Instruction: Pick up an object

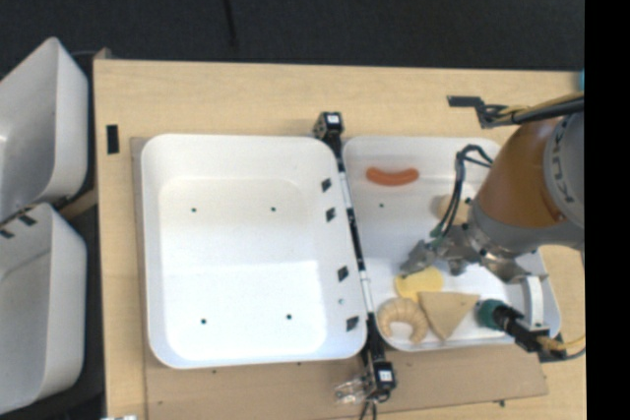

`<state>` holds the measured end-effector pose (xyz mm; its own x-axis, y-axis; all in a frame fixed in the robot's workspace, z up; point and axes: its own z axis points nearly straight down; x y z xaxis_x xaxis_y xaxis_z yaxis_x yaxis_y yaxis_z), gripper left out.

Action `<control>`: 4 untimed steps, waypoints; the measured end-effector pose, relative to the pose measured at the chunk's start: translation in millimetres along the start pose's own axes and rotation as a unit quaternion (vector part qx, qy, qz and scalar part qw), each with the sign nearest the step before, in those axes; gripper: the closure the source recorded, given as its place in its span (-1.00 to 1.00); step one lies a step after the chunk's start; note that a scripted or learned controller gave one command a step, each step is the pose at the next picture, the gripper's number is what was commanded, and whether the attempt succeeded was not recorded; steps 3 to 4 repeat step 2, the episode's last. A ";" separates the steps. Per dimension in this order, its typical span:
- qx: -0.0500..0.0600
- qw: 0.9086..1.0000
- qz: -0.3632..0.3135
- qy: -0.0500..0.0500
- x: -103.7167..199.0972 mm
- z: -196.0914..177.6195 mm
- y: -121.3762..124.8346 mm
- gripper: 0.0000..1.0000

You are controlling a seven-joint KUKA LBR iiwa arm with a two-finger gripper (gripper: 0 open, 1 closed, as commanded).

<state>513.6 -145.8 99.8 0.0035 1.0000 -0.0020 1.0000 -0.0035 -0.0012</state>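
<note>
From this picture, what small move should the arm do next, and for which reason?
Probably a short descent. The end effector hangs in the right bin, just above the yellow piece, with nothing visibly between its tips. The croissant and tan wedge lie close in front, so a straight lowering seems safer than moving sideways. The red sausage lies farther away.

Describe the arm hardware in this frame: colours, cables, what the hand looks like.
The arm has a rounded orange-brown segment with a grey housing at the frame's right. Dark cables loop along its left side. The hand is dark grey metal, blocky, small against the wrist. No markings legible.
</note>
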 end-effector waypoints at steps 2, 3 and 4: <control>0.001 1.000 -0.004 0.002 -4.0 -0.2 19.1 -1.00; 0.001 1.000 -0.004 0.002 -4.0 -0.2 19.1 -1.00; 0.001 1.000 -0.004 0.002 -4.0 -0.2 19.1 -1.00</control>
